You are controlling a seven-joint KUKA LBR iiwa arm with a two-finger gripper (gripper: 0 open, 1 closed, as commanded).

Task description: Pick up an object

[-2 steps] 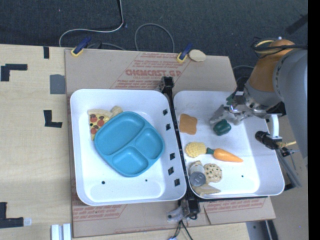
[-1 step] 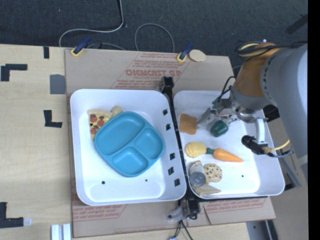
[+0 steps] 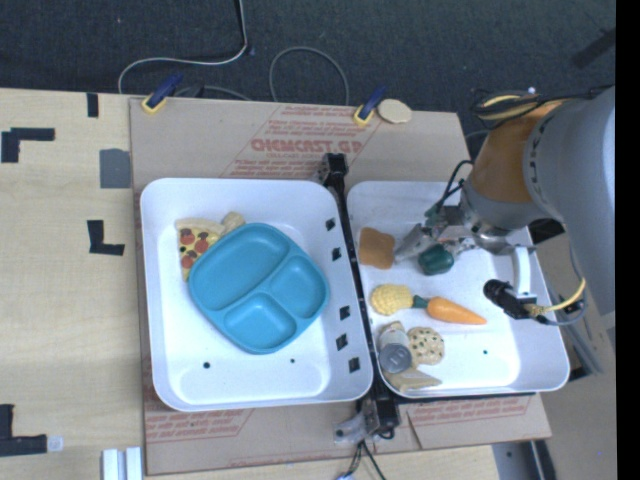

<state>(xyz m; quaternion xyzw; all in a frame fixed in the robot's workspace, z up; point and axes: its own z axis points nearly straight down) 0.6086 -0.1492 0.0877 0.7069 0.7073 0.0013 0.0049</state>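
- gripper (image 3: 428,244) is down in the right bin (image 3: 540,368), upper middle; fingers spread, nothing seen clamped between them
- dark green object (image 3: 436,260) sits right at the fingertips, touching or nearly so, just below and right of them; can't tell if it's inside the gap
- brown bread-like piece (image 3: 376,248) is just left of the fingers, apart from them
- carrot (image 3: 455,311) lies below, long axis roughly left-right; corn (image 3: 391,298) beside its green end
- my call: green object is nearest, a small shift toward it, then close
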